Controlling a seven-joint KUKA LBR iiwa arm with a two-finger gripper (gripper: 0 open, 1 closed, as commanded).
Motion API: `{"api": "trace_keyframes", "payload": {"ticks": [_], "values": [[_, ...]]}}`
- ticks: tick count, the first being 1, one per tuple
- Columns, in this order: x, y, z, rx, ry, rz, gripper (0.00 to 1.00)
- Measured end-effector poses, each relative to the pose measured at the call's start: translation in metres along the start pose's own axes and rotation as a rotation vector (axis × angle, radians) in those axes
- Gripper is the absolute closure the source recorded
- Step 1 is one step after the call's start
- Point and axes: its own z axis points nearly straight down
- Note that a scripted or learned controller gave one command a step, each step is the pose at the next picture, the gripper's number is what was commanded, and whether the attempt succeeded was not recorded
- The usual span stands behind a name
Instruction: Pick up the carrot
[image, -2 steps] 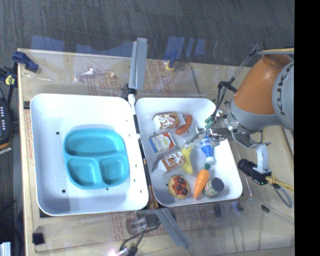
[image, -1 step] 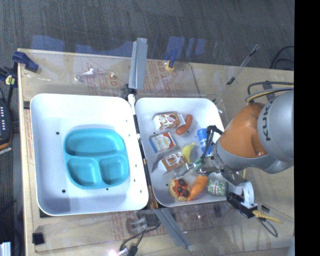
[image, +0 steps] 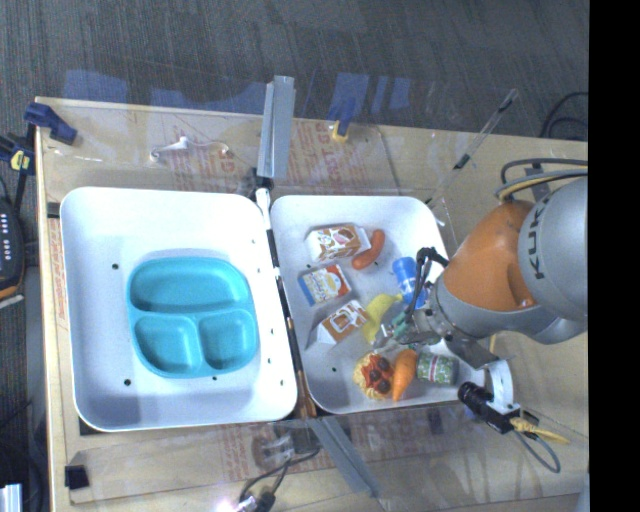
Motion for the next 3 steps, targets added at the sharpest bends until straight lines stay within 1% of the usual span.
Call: {"api": "trace_keyframes", "payload": {"ticks": [1, 2, 3], "values": [[0.0001, 0.0001, 0.0000, 0.000, 0.000, -0.001, 0.00], [0.0001, 0.0005, -0.0094, 0.002, 0.000, -0.006, 1.00], [0.0001, 0.0005, -0.0094, 0.002, -0.001, -0.007, 0.00]]}}
